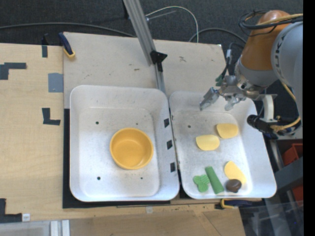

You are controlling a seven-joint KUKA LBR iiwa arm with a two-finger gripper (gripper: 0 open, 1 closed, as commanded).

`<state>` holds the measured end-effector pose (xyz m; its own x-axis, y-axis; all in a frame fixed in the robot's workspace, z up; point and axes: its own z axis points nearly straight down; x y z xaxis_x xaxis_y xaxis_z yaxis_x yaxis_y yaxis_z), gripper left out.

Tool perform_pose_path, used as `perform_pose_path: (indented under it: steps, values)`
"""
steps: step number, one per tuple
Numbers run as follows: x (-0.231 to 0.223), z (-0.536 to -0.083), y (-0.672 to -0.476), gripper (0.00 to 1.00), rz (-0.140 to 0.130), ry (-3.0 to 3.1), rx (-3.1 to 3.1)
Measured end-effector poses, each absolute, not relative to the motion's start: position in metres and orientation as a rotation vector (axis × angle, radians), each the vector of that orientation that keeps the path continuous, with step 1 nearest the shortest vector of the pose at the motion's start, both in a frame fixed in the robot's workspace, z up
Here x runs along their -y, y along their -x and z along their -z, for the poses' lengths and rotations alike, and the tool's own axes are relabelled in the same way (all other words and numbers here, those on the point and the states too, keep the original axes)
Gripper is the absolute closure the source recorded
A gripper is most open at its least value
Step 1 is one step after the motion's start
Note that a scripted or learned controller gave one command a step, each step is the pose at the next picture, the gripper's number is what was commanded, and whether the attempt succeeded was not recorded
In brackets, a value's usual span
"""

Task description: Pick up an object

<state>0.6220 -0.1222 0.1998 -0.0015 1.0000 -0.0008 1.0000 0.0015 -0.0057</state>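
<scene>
My gripper [219, 102] hangs open over the back of the right bin [187, 112], its two fingers spread with nothing between them. Below it in that bin lie two pale yellow pieces [227, 130] [207, 142] side by side. Toward the front sit a third yellow piece [233, 171], a small dark brown object [233, 185] and a green stalk-like toy [208, 180]. A yellow bowl [131, 147] stands upright in the middle of the left bin [83, 102].
A slanted metal pole [142, 28] rises from a clamp at the back between the bins. Cables [187, 18] trail behind the bench. The arm's orange band [261, 43] looms at the right. A blue and yellow clamp [66, 44] sits at the back left.
</scene>
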Motion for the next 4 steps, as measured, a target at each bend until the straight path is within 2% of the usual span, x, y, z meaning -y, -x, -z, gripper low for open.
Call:
perform_pose_path:
  steps: [1, 2, 3, 4]
  values:
    - [0.123, -0.156, -0.62, 0.0, -0.007, 2.217, 2.221]
    - [0.12, -0.091, -0.616, 0.0, -0.008, 2.215, 2.219]
    - [0.12, -0.105, -0.617, 1.0, -0.004, 2.216, 2.223]
    - [0.113, -0.166, -0.618, 1.0, 0.004, 2.222, 2.226]
